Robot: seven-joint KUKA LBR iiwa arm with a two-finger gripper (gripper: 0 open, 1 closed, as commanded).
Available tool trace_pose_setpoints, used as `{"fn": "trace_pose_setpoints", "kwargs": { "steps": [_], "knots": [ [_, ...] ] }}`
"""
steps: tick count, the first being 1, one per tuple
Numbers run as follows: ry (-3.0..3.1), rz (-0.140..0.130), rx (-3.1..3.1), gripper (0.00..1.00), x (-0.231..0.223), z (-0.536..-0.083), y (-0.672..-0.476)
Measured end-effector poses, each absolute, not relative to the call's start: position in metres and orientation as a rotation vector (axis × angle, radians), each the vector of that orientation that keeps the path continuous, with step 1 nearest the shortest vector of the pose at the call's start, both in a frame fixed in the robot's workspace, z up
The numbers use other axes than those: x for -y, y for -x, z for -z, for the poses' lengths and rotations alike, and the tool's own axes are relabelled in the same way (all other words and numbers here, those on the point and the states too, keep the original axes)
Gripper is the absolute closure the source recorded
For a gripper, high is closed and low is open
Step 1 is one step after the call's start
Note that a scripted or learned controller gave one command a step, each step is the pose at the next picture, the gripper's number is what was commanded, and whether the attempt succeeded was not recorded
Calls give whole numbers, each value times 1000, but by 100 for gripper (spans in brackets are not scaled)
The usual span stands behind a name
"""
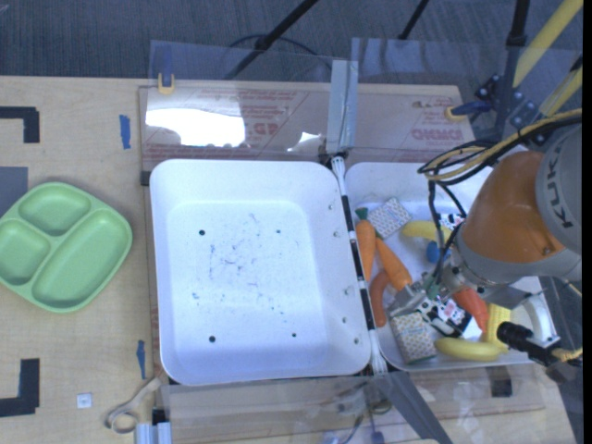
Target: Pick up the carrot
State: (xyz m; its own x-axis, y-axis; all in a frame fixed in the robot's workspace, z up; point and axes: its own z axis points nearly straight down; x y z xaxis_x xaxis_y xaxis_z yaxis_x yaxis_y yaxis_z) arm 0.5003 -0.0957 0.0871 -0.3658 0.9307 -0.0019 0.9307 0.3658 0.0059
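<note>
Tool [413, 296] low in right bin [363, 176], beside carrot [392, 264], banana [470, 348] nearby

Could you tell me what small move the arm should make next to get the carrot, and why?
Probably shift the pincer slightly left and lower it over the carrot, which lies slanted in the right bin close to the divider. The pincer sits at the carrot's lower end, among other toys.

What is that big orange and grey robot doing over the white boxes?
The robot arm is reaching into the right bin, which is crowded with toy food. Its hand is down beside the carrot, the thing it is meant to pick up. The carrot lies on the bin floor near the divider, so it has not been lifted yet. A banana lies close by. The left bin sits alongside, and a green plate rests on the bench.
</note>
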Motion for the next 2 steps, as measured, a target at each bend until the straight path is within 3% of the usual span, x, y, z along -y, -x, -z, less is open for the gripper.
{"fn": "trace_pose_setpoints", "kwargs": {
  "steps": [1, 2],
  "knots": [
    [-1580, -3, -2713, 0, 49, -185, -584],
    [-1574, -5, -2712, 100, 48, -196, -585]
  ]
}}
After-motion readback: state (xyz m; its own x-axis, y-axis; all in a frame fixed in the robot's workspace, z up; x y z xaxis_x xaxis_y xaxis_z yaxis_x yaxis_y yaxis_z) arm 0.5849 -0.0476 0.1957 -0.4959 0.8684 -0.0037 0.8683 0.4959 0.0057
